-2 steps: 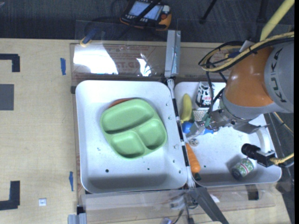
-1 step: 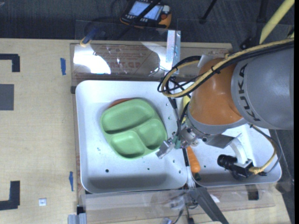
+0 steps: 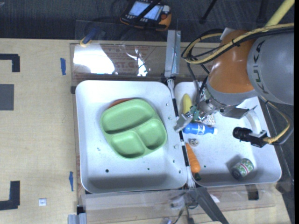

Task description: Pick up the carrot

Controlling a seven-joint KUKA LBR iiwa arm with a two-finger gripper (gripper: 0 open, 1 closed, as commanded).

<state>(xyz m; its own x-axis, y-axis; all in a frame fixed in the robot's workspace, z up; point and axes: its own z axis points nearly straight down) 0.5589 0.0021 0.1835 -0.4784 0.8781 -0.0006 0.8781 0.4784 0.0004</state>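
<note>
Clearly nothing is lifted yet: the carrot [image 3: 192,158] lies flat in the right bin [image 3: 266,171], against its left wall, just below the blue bottle [image 3: 198,129]. Above that bottle hangs the gripper [image 3: 195,117]; I cannot tell its state. Reaching, grasping and lifting all remain.

A green divided plate [image 3: 134,127] lies in the left bin [image 3: 88,139] — the right bin [image 3: 264,164] holds a banana [image 3: 187,102], a blue bottle [image 3: 198,129] and a small can [image 3: 242,167].
</note>
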